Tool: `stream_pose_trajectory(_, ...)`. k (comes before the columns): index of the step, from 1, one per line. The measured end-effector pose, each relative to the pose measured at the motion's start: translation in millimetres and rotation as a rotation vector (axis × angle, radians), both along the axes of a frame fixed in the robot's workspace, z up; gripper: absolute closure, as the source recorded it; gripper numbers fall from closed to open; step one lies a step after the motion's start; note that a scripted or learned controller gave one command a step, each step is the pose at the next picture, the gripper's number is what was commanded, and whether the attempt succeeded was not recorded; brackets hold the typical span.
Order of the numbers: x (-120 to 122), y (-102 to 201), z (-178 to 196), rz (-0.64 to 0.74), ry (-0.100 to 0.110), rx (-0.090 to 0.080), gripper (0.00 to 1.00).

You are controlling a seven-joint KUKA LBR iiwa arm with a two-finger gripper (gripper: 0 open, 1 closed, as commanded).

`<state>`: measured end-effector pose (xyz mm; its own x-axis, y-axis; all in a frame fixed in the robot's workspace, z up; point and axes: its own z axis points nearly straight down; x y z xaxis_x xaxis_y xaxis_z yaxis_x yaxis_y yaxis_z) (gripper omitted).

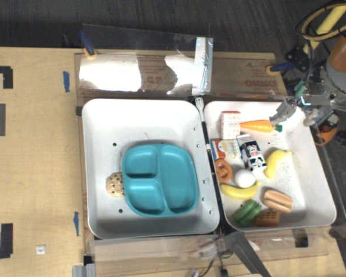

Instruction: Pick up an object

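The right bin (317,172) holds a heap of toy food. An orange carrot (255,126) lies at its far side beside a white and red carton (230,122). Below them are a black-and-white spotted carton (252,153), a yellow fruit (277,162), a white egg (245,179), a banana (239,192), a hot dog bun (277,199) and a green vegetable (248,212). My gripper (294,115) hangs open over the bin's far right corner. Its left finger (279,113) is just past the carrot's thick end, and nothing sits between the fingers.
The left bin (98,131) carries a teal divided plate (160,179) and a cookie (114,184) at the plate's left. A clear plastic sheet and a metal strip (203,65) stand behind the bins. Cables (323,22) hang at the top right.
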<state>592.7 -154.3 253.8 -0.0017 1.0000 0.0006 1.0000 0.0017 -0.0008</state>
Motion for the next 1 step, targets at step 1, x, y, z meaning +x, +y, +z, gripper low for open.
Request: stream_pose_trajectory(1, -8.4, -49.3, -156.4, 0.17, 0.001, 0.001, 0.0)
